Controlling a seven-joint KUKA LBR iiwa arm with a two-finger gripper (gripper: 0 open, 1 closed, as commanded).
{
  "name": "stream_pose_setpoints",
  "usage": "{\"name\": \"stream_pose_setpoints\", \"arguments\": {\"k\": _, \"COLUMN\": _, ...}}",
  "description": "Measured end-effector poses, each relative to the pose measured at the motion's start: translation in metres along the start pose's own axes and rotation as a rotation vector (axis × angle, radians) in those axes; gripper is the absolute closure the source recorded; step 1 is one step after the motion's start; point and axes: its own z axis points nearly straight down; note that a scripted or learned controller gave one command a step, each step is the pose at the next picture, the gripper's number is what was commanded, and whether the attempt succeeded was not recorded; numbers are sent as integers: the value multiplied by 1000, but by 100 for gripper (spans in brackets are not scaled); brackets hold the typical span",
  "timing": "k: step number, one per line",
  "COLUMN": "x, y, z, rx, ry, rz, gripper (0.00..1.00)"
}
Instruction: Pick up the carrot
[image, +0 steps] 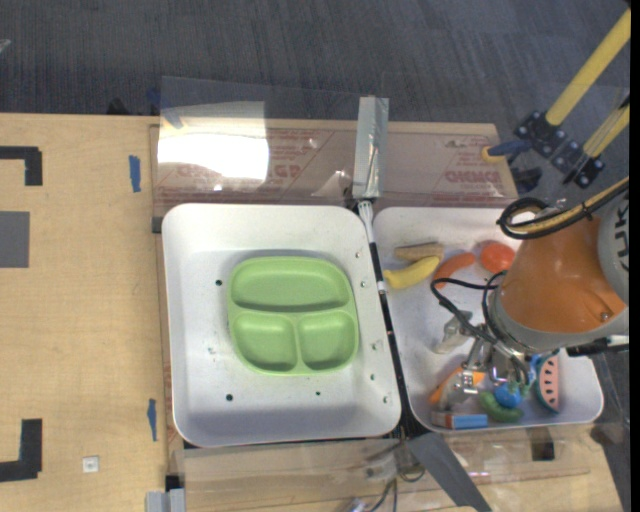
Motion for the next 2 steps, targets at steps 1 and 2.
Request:
{"name": "stream_pose_setpoints", "arguments": {"k": 1, "x": 0, "y": 0, "z": 0, "rx": -2, "ry": 0, "rz": 126, "gripper": 0}}
{"name": "stream_pose_setpoints", "arguments": {"k": 2, "x": -1, "y": -1, "z": 0, "rx": 2, "ry": -3, "rz": 31, "gripper": 0}}
